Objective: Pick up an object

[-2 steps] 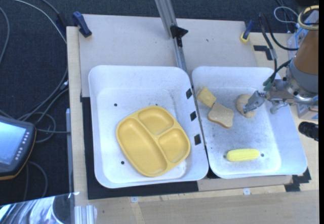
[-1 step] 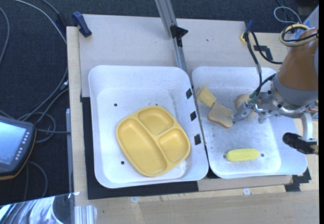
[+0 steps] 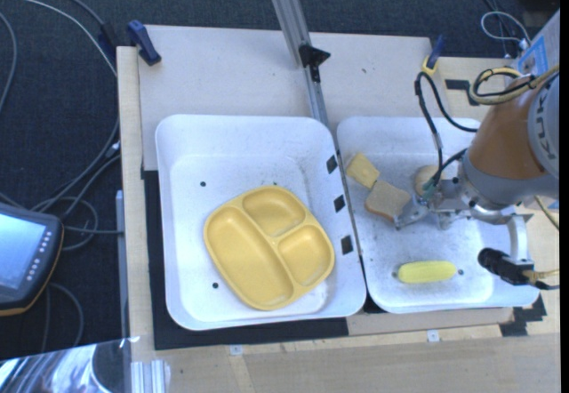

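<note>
In the right bin (image 3: 462, 293), the pincer (image 3: 413, 215) hangs low among food pieces.
A tan wedge (image 3: 386, 199) lies just beside its tips (closure unclear), a yellow cube (image 3: 362, 171) toward the bin's far-left corner, a yellow corn-like piece (image 3: 426, 272) near its front edge; the left bin (image 3: 178, 151) holds a divided yellow plate (image 3: 268, 245).

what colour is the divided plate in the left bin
Yellow. The divided plate with three compartments shows plainly in the camera view, lying in the left white bin.
</note>
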You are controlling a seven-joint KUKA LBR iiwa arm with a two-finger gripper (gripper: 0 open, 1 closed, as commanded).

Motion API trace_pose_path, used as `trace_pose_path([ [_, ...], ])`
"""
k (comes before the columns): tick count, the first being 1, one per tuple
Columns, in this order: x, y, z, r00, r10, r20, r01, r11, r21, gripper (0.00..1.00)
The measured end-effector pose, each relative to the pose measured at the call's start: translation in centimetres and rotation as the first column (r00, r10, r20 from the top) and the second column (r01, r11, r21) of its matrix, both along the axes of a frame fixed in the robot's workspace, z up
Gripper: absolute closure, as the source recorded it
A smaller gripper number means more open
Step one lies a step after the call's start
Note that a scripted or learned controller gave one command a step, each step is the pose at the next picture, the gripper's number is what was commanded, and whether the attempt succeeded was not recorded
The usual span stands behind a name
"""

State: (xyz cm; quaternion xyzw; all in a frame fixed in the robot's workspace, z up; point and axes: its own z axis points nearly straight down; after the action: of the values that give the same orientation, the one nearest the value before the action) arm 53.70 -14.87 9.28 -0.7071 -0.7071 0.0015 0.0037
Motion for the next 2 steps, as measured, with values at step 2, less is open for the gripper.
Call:
trace_pose_path([
  [2, 1.4, 0.2, 7.0, 1.0, 0.002, 0.014, -0.002, 1.0, -0.005, 1.0],
])
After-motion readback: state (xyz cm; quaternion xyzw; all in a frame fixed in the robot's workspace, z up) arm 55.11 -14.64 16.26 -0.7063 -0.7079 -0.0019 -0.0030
